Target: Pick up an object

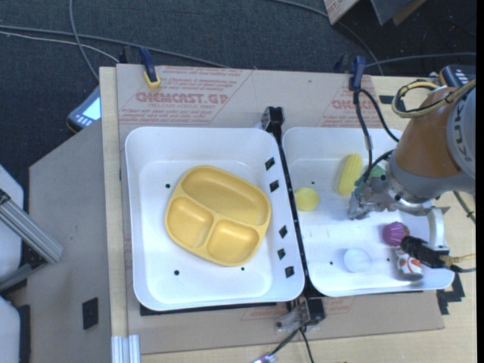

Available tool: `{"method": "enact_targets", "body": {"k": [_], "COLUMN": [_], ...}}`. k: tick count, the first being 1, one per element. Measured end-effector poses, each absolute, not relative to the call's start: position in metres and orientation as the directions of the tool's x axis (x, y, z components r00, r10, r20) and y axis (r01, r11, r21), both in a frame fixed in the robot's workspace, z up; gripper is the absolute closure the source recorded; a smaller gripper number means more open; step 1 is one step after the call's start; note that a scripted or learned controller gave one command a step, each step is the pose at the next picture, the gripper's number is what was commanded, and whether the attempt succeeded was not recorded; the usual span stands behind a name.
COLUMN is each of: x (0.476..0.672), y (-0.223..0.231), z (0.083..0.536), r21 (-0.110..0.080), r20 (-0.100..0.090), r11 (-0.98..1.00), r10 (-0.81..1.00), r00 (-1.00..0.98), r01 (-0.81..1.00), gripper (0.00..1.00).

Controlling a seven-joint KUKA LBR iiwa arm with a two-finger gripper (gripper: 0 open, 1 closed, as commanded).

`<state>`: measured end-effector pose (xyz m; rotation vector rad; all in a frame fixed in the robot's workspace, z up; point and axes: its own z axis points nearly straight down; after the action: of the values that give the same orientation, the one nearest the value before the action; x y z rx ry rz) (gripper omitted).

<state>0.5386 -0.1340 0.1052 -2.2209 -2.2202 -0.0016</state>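
In the left bin, a yellow divided plate lies flat near the middle, its three compartments holding nothing, with bare white floor all around it. Black clips run down the divider where this bin meets the right bin.

The yellow plate serves as the landmark for the rest. Just across the divider to its right, on the floor of the right bin, sits a small yellow ball. Farther right and slightly higher lies a yellow corn cob, on its side and tilted. Right of the plate's lower edge, near the right bin's front wall, rests a pale white round object, hard to tell apart from the white floor. Beyond that, well to the plate's right, sits a purple object, and just below it a small orange, white and black item lies against the bin's front right corner.

The gripper hangs over the right bin, between the corn cob and the purple object, its metal end close to the floor just beside the cob's lower tip. Whether it is parted or closed cannot be told, and nothing can be seen clasped in it. The arm, orange-banded, reaches in from the far right of the plate.
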Motion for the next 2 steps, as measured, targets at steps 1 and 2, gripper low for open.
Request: {"method": "enact_targets", "body": {"k": [1,2], "x": [0.539,0.545], "y": [-0.132,-0.134], "z": [0.148,0.212], "r21": [0.004,0.008], "r20": [-0.001,-0.002], "r11": [0.001,0.001], "r10": [1.0,1.0], "r00": [-0.001,-0.001], "r01": [1.0,1.0], "gripper": [1.0,1.0]}}
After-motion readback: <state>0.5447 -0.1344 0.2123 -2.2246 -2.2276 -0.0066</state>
